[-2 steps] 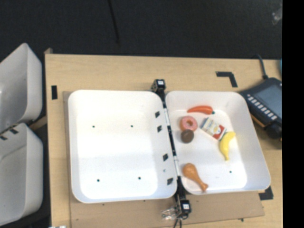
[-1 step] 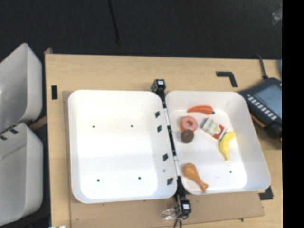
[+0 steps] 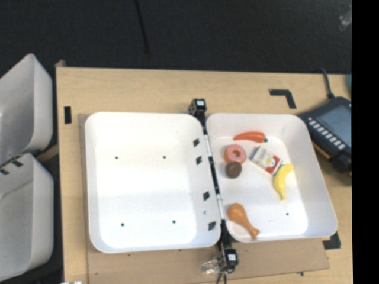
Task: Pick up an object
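The right bin [image 3: 308, 158] holds several small toy foods. A red-orange chili pepper [image 3: 250, 136] lies near its back. Below it sit a pink frosted donut [image 3: 235, 154] and a dark brown round piece [image 3: 233, 170]. A small white and red carton [image 3: 265, 158] lies beside a yellow banana [image 3: 283, 180]. Near the front edge rests an orange-brown chicken drumstick [image 3: 243, 219].
The left bin [image 3: 142, 179] stands beside the right one, joined along a clipped seam [image 3: 208, 176]. A black handheld controller [image 3: 333, 132] lies on the bench at the far right. White blocks [image 3: 21, 170] stand off the bench's left side.
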### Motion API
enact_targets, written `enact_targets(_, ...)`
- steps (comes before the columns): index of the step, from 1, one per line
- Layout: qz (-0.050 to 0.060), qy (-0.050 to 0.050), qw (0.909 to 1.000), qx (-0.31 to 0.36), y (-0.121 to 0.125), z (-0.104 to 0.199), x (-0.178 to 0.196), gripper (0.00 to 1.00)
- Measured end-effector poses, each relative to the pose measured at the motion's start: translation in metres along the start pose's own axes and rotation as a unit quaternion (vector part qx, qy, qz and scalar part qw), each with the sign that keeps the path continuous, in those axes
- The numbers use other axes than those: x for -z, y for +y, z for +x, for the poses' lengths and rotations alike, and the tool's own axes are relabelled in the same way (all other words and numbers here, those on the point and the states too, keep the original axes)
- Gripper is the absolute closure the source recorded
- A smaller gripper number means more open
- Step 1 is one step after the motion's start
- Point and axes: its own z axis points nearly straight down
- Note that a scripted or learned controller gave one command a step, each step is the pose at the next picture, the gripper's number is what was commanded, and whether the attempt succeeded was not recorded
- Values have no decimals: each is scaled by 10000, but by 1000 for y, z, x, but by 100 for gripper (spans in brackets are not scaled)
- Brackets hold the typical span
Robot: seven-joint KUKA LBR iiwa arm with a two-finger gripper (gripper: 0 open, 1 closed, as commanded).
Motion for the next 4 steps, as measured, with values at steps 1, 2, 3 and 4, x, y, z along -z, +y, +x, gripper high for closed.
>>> enact_targets(1, 0, 0, 10000, 2, 0, 0, 0, 0)
enact_targets(2, 1, 0, 10000, 3, 0, 0, 0, 0)
enact_targets(3, 1, 0, 10000, 5, 0, 0, 0, 0)
enact_targets(4, 2, 0, 10000, 6, 0, 0, 0, 0)
